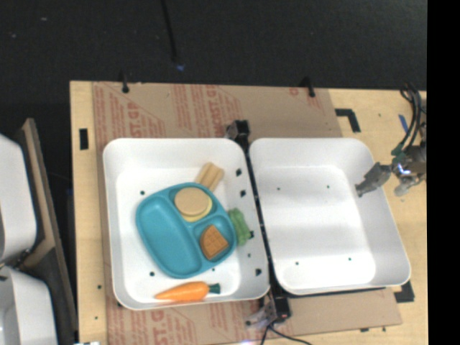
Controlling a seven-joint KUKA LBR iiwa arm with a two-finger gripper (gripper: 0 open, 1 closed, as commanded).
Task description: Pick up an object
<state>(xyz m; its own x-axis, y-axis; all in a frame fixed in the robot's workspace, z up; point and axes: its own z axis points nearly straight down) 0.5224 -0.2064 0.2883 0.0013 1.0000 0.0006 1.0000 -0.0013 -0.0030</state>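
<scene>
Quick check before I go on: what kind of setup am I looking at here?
Probably a lab test bench for robot picking, not a kitchen: two white bins on a cardboard-covered board, toy food such as a carrot and a blue tray, and the hand at the right edge.

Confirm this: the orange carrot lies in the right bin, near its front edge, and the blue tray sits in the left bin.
One thing is wrong: the carrot lies in the left bin, not the right bin. The camera view shows it near that bin's front edge, just in front of the blue tray, which does sit in the left bin.
</scene>
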